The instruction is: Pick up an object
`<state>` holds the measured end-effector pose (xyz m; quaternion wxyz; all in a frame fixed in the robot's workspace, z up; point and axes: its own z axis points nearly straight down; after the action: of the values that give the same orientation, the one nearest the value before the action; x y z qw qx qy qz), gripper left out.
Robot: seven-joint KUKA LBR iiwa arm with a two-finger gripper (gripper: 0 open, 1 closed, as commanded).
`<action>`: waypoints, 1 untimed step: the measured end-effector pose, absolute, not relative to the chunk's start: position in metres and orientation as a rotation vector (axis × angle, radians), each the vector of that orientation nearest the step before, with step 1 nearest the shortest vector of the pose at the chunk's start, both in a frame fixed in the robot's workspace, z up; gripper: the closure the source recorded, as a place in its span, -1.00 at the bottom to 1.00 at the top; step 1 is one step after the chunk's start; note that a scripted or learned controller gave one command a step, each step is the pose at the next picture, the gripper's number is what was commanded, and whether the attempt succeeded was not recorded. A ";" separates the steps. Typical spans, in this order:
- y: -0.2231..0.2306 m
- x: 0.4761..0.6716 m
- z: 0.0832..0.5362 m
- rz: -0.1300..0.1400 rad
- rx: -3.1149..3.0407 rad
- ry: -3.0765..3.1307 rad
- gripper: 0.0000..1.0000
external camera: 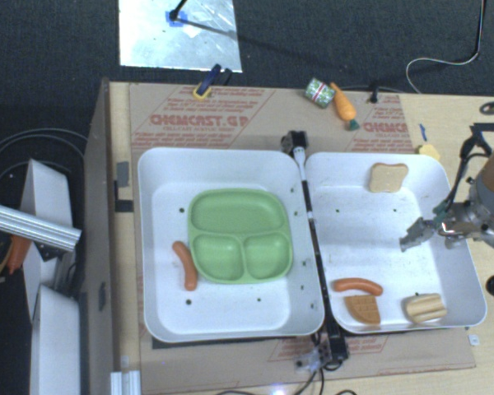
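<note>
Pick not yet made, nothing lifted from either bin.
Gripper [413, 239] hovers over bare floor of the right bin [457, 189]; whether it is parted or closed, I cannot tell, and it holds nothing visible. Candidates lie near: sausage [358, 285], cracker [363, 309], bun [424, 307], bread slice [388, 177]. Descent, grasp and lift remain.

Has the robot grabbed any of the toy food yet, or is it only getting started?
Nothing looks picked up yet. The claw hangs over a bare part of the right bin with nothing between its fingers. The bread slice, sausage, cracker and bun all lie on that bin's floor. The whole job is left: go down onto one piece, close on it and lift.
</note>
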<state>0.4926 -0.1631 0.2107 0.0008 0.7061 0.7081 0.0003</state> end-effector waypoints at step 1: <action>-0.191 0.639 0.169 0.002 2.215 2.225 -1.00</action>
<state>0.6386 -0.1913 0.1692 0.0008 0.7054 0.7088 0.0005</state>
